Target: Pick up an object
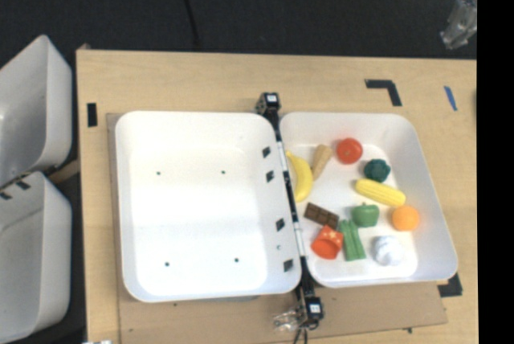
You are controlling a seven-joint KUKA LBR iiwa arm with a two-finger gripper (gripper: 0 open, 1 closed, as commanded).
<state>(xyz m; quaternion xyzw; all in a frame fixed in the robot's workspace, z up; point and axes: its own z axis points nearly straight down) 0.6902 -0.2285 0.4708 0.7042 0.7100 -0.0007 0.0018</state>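
Crowding the right bin (418, 141): banana (300, 177), tomato (348, 150), corn (380, 192), perhaps broccoli (376, 169).

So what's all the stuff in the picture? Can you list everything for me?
bins: 2, white, side by side on the bench; left bin, right bin
banana: 1, yellow, left edge of the right bin
tan stick-shaped toy: 1, beige, beside the banana
tomato: 1, red, top of the right bin
dark green lumpy toy: 1, right of the tomato
corn: 1, yellow, middle right
orange: 1, orange, right side
green pepper: 1, green, middle
brown block: 1, brown, below the banana
red toy: 1, red-orange, bottom left of the right bin
green stick: 1, green, beside the red toy
white ball-like toy: 1, white, bottom right
bench: 1, tan
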